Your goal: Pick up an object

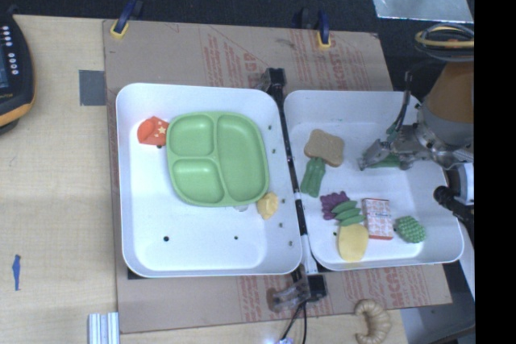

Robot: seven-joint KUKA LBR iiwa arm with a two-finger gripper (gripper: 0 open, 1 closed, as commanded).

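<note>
From above, two white bins sit side by side on a cardboard sheet. The left bin holds a green divided plate, a red toy touching the plate's left edge, and a small yellow piece just below the plate's right corner.

The right bin carries the loose objects. A slice of toast lies near its upper left, with a green pickle just under it. Further down come purple grapes, a green pod touching them, a yellow pear below, a red-and-white packet beside the pear, and a green bumpy item near the bin's right wall.

The arm enters from the right, its orange band at the frame's edge. The gripper hangs over the bin's upper right part, well apart from the toast and above the packet. Its fingers spread slightly with nothing between them (something green shows under the gripper body, too hidden to name).

Off the cardboard, a black-and-orange pendant rests at the far left.
</note>
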